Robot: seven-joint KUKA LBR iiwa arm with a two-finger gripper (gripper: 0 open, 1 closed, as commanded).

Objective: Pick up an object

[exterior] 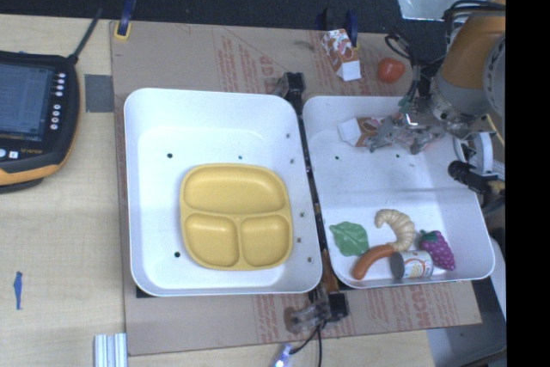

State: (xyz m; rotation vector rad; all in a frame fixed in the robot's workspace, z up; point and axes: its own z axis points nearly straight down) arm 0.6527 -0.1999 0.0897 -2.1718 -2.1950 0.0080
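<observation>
Two shallow white bins are seen side by side on a cardboard-covered worktop (215, 56). The left bin (146, 125) holds a yellow divided plate (235, 215) with three compartments. The right bin (404, 185) holds a small white and brown carton (359, 131) near its far edge, and a cluster of toy foods in its near part: a green leaf (349, 237), a croissant (396, 225), a red-orange sausage (371, 259), a small can lying on its side (412, 265) and a purple bunch of grapes (438, 249).

The arm (471, 56), grey with an orange band, is seen reaching in from the right over the far part of the right bin. The jaws (402, 131) are low over the bin floor, just to the right of the carton. The carton lies at the left end of the jaws, touching or almost touching them; whether it sits between the fingers cannot be told, because the metal parts there are blurred. Whether the jaws are released or clenched cannot be told either.

Outside the bins, a small printed carton (339, 50) and a red tomato (391, 70) are seen on the cardboard beyond the right bin. A handheld control pendant (33, 116) with an orange rim lies on the worktop at the left.
</observation>
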